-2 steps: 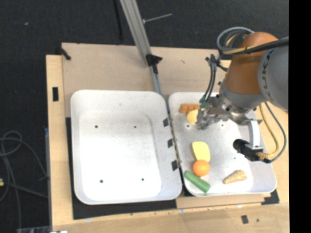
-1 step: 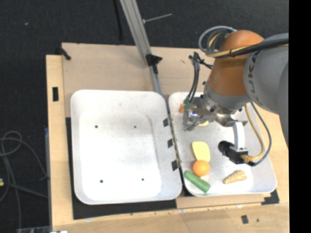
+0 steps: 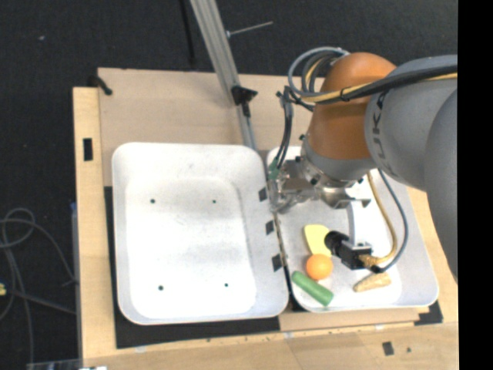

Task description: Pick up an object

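Four small things lie at the near end of the bin on the view's right. Nearest is a green cylinder, lying flat and slanted by the bin's near left corner. A tan piece lies to its right, apart from it, close to the near rim. An orange ball sits just behind the cylinder, touching it or nearly so. Behind the ball is a yellow piece, flat on the floor of the bin. Any of these could be the thing to pick up, and all four rest on the bin floor with nothing gripping them.

Farther back, the gripper hangs over the left edge of this bin, next to the seam between the two bins and beyond the yellow piece. I cannot tell if it is open or closed. The second bin lies alongside on the left. The grey arm comes in from the right, its orange band above the gripper. At the far side of the bench, a metal post leans away.
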Robot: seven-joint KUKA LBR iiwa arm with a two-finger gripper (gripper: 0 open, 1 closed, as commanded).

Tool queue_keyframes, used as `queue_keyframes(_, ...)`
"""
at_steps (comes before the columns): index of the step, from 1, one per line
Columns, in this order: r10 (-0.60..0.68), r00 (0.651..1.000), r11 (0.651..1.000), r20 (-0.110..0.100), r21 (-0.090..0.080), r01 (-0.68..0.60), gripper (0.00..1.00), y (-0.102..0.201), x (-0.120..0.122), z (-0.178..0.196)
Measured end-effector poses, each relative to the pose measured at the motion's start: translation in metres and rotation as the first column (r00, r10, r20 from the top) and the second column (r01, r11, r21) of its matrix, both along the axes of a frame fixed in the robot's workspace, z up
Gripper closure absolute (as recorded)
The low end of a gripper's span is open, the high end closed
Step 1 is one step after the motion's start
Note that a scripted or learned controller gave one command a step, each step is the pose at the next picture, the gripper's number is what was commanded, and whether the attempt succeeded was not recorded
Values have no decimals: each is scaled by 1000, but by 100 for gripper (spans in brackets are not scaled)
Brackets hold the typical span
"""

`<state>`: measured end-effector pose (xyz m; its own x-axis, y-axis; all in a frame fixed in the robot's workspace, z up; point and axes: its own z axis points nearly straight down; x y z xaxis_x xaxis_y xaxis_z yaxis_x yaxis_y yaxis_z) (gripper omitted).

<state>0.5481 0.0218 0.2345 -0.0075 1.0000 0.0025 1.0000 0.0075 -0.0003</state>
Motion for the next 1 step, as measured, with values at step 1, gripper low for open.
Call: queue_keyframes(1, 1, 1000, 1000, 4, 0, -1, 100, 51, -14, 13)
